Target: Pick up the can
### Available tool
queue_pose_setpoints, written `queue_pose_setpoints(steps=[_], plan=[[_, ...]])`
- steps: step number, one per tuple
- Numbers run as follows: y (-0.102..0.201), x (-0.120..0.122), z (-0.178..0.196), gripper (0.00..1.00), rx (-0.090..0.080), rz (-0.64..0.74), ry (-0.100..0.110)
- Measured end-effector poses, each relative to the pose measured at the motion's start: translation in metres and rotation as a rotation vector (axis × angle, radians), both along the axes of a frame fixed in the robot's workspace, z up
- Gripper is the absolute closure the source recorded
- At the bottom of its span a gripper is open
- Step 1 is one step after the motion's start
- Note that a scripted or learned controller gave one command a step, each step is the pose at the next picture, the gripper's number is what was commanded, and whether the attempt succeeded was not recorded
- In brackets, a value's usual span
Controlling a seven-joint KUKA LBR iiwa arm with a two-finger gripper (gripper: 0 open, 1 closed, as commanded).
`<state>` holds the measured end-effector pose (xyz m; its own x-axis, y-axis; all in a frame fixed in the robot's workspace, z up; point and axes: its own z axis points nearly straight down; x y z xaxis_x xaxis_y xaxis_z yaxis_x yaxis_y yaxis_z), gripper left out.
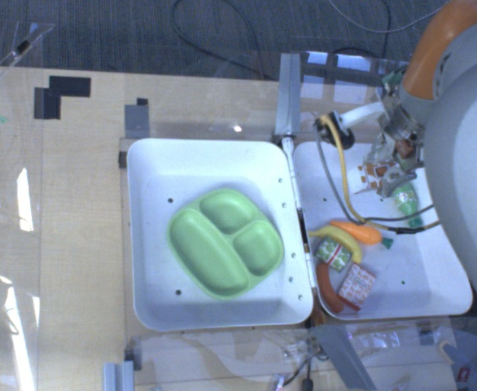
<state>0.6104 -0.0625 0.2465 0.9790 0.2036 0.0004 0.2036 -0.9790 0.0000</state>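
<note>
The can (334, 252), small with a green, red and white label, lies on its side in the right bin (434, 287), against a yellow banana (330, 234) and under an orange carrot (359, 232). My gripper (389, 172) hangs over the bin's far part, up and to the right of the can and well apart from it. A small green object (404, 197) lies just below the gripper.
A brown sausage-like piece (326, 290) and a red patterned box (356, 283) lie near the right bin's front edge. The left bin (153, 300) holds a green divided plate (225, 241). Yellow and grey cables (340, 177) hang across the right bin.
</note>
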Motion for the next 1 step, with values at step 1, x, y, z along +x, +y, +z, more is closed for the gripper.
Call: queue_pose_setpoints(steps=[1], plan=[[-0.0024,0.0301,-0.0109,1.0,0.0,0.002,-0.002]])
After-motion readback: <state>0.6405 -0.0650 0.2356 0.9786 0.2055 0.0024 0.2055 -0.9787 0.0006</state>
